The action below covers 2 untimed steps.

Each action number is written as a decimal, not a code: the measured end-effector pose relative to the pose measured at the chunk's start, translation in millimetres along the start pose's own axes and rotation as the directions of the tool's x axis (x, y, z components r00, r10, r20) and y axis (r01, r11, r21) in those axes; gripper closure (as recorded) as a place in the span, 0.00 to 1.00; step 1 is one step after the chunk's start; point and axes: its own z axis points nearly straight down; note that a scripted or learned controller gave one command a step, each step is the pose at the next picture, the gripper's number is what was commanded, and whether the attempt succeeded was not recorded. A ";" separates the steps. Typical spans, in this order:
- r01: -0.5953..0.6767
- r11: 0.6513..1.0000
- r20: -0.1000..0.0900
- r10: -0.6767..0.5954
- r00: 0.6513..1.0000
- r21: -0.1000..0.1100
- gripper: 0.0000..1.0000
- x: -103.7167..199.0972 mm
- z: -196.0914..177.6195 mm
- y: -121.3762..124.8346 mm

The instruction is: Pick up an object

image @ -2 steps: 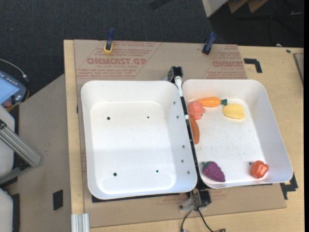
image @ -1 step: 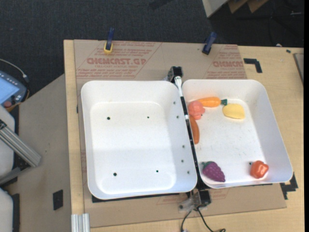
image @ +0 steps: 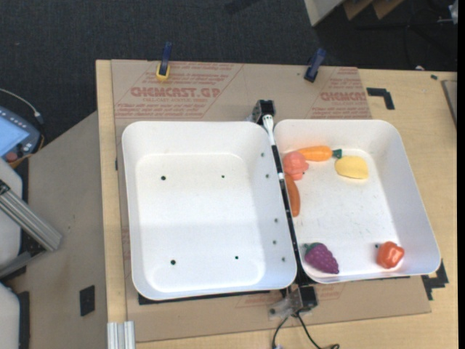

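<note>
The right bin (image: 407, 187) holds several toy foods. An orange carrot (image: 315, 153) lies near its far edge, with a yellow lemon (image: 352, 167) just to its right. A pink piece (image: 295, 164) sits at the bin's left wall, and a long orange piece (image: 293, 196) lies below it along that wall. A purple bunch of grapes (image: 321, 257) rests in the near left corner. A red pepper (image: 391, 255) sits in the near right corner.
The left bin (image: 138, 217) sits beside the right one on a brown board (image: 116, 107). A yellow-and-blue clamp (image: 164, 62) and a blue clamp (image: 315, 65) grip the board's far edge. A grey metal rail (image: 29, 217) crosses the left edge.
</note>
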 end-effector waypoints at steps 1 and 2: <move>0.000 1.000 0.000 0.000 1.000 0.000 1.00 19.5 0.0 0.0; 0.001 1.000 0.000 -0.001 1.000 0.000 1.00 40.2 0.1 0.1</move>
